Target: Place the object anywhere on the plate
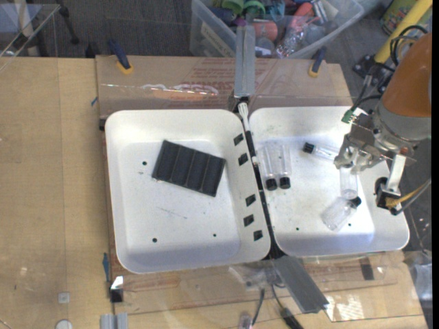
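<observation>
Pick step: claw (357,157) hovers over right bin (302,233), finger state can't tell, just above clear vial (341,211). Next: grip vial, carry left to dark plate (188,168).

The arm (411,67) is cut off by the right edge, so only its orange band and wrist show. The gripper (357,157) hangs over the right bin (384,235), its fingers too blurred to tell apart. A clear bottle (341,210) below it is hard to outline, and the storage tub (274,5) of toys runs off the top edge.
</observation>
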